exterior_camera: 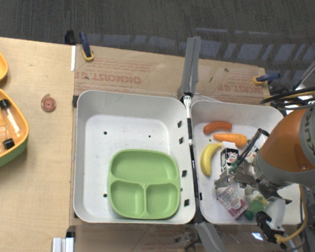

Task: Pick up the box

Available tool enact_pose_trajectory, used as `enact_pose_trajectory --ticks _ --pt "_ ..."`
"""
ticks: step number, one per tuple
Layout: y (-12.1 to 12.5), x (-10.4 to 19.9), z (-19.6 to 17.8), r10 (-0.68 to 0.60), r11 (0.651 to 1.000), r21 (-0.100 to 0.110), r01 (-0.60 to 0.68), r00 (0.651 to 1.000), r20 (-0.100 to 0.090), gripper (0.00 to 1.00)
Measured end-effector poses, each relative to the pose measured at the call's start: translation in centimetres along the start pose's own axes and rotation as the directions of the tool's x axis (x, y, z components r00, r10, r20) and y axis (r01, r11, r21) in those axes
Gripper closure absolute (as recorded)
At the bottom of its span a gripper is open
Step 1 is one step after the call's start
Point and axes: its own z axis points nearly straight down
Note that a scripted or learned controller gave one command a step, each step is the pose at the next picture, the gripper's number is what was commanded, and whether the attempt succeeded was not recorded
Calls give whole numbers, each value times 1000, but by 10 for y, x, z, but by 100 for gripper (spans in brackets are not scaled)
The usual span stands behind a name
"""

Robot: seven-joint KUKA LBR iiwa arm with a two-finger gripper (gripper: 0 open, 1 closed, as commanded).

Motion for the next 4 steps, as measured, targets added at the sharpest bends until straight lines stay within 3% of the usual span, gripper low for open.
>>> enact_pose_trajectory --ticks 1,2,3,4 --pt "0 6 8 33 999 -3 -33 999 0 0" --pt "0 5 -1 33 999 -3 -33 999 1 100" --pt "-1 5 0 34 999 -1 -34 999 1 0" --pt "0 6 8 53 999 -2 -53 999 0 0"
